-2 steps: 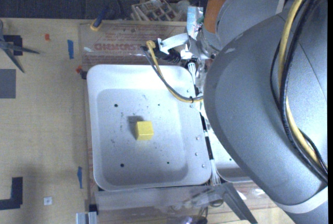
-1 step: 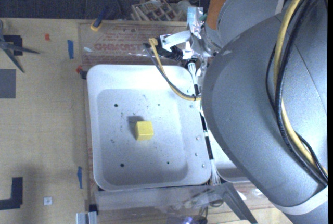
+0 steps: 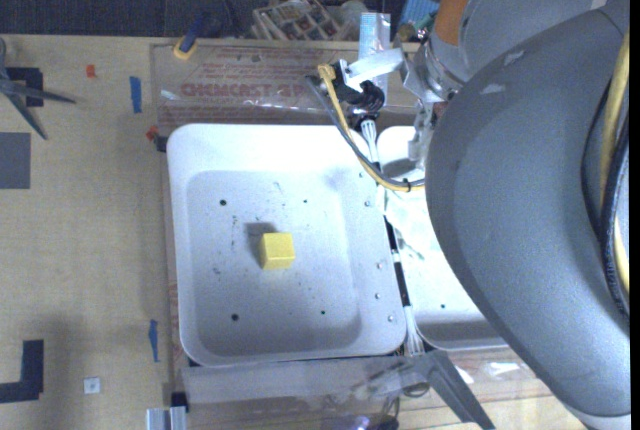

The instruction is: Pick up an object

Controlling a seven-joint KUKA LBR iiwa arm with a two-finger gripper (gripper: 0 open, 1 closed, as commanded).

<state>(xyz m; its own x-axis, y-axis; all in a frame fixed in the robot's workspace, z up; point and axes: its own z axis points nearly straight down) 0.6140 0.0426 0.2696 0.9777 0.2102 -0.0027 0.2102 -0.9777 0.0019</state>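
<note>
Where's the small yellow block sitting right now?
The small yellow cube-shaped block lies near the middle of the left shallow white plastic bin, alone on its floor, well left of the grey arm.

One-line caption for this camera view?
Yellow block lies alone in the left white bin; grey arm looms over the right.

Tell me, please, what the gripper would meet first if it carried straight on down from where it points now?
Probably the right bin, near its wall by the left bin; depth is unclear. The yellow block lies well aside.
</note>
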